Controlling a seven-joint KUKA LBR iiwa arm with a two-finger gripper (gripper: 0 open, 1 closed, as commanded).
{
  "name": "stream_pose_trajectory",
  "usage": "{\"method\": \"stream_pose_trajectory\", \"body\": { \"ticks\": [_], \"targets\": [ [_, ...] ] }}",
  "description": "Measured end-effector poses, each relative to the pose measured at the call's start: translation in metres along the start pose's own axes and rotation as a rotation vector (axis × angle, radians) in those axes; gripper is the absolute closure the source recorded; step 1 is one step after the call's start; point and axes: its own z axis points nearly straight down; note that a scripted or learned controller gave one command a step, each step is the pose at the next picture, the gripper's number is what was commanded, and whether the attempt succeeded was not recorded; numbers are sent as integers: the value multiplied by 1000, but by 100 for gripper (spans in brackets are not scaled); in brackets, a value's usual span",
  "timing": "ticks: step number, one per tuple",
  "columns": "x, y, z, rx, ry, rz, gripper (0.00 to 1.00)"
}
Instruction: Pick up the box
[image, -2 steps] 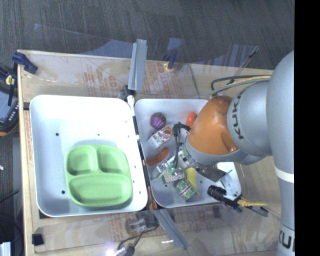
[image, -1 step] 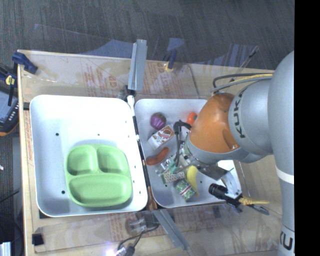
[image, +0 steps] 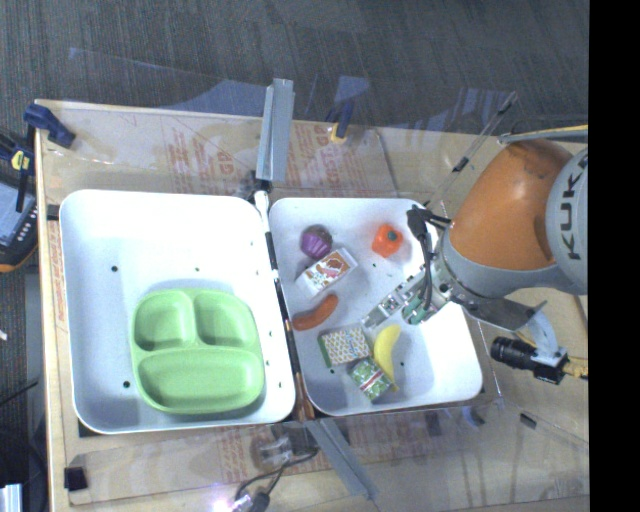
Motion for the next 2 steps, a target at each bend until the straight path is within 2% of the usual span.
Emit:
{"method": "stream_pose_trajectory", "body": {
  "ticks": [1, 2],
  "targets": [
    [0, 0, 0, 0, 0, 0, 0],
    [12, 21, 107, 4, 5, -16, 0]
  ]
}}
